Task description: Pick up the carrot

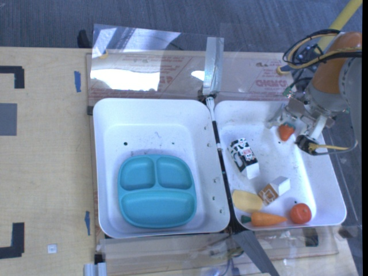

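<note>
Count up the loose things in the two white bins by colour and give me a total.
Orange or orange-red: 3, the carrot, a round fruit, and a small piece at the gripper
Yellow: 1, a pale wedge
Black and white: 1, a cow-patterned carton
White and brown: 1, a small box
Teal: 1, the divided plate
Total: 7

Grey KUKA arm (345,79) with rounded orange band above wrist. Black and yellow cables looped over the top of the wrist, another yellow-black cable trailing off near the gripper (299,128). Gripper body light grey metal with dark parts; a yellow rod-like piece at far right.
</note>
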You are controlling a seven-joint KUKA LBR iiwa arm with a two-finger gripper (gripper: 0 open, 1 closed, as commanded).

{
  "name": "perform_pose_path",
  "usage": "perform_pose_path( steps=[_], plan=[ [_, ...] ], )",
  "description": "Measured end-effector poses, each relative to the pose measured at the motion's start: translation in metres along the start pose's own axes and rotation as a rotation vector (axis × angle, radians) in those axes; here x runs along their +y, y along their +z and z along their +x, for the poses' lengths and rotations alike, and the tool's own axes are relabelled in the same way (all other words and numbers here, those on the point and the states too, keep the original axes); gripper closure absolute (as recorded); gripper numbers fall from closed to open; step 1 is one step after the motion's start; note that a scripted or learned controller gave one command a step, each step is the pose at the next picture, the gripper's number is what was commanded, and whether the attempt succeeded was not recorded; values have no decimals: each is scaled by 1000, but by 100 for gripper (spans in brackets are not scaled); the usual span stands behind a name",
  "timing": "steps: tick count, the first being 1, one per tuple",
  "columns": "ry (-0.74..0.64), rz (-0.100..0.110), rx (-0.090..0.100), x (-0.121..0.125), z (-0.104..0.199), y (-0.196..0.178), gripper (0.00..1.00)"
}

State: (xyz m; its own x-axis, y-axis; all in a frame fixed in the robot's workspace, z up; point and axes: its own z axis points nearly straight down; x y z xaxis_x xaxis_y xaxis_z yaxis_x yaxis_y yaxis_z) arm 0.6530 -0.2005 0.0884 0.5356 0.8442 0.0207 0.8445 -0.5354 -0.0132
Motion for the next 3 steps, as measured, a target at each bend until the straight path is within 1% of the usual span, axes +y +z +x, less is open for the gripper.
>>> perform_pose_path(
  steps=[1, 2, 3],
  plan=[
    [287, -19, 3, -5, -3, -5, 0],
    [356, 5, -5, 6, -1, -3, 0],
    [629, -14, 0, 3, -5, -2, 0]
  ],
)
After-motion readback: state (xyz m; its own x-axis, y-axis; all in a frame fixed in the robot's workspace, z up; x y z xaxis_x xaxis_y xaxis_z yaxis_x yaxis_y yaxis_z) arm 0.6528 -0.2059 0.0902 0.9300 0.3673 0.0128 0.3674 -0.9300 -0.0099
